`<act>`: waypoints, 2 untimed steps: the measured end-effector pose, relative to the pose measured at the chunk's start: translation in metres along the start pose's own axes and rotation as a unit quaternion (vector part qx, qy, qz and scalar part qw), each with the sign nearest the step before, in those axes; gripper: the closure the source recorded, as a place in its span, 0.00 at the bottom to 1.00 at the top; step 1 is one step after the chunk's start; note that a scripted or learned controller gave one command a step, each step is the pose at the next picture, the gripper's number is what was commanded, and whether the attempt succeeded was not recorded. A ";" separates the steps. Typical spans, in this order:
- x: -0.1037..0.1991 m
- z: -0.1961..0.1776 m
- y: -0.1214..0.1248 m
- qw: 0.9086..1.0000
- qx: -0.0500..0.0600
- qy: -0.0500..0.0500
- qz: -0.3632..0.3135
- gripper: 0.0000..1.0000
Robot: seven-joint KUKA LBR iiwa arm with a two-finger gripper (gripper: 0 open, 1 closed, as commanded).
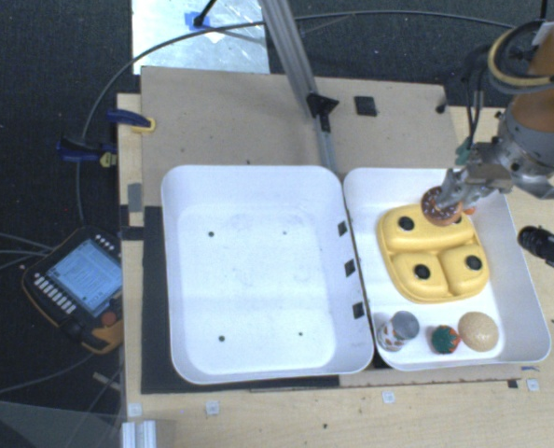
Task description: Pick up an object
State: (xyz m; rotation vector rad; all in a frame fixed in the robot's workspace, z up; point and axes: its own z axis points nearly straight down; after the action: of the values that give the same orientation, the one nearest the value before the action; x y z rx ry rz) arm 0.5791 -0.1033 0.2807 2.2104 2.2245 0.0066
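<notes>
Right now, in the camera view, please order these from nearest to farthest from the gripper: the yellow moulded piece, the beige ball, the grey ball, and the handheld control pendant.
1. Yellow moulded piece, right bin, directly under the gripper.
2. Beige ball, near edge of the right bin, right side.
3. Grey ball, same edge, further left; only slightly farther than the beige ball.
4. Control pendant, outside the bins, far left.

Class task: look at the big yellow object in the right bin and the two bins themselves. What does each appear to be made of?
Yellow object: probably moulded plastic or rubber; smooth, slightly glossy, with rounded lobes and dark round spots.
Right bin and left bin: most likely thin formed plastic; uniform white, matte to faintly shiny, with rounded corners and a raised rim. The exact material cannot be confirmed from the picture.
</notes>
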 end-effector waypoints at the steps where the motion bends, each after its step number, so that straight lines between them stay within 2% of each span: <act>1: 0.043 0.008 0.003 1.000 0.002 0.001 -0.001 1.00; 2: 0.100 0.029 0.011 1.000 0.003 0.002 -0.002 1.00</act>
State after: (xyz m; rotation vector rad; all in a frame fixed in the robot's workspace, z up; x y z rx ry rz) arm 0.5893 -0.0033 0.2514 2.2104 2.2335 0.0034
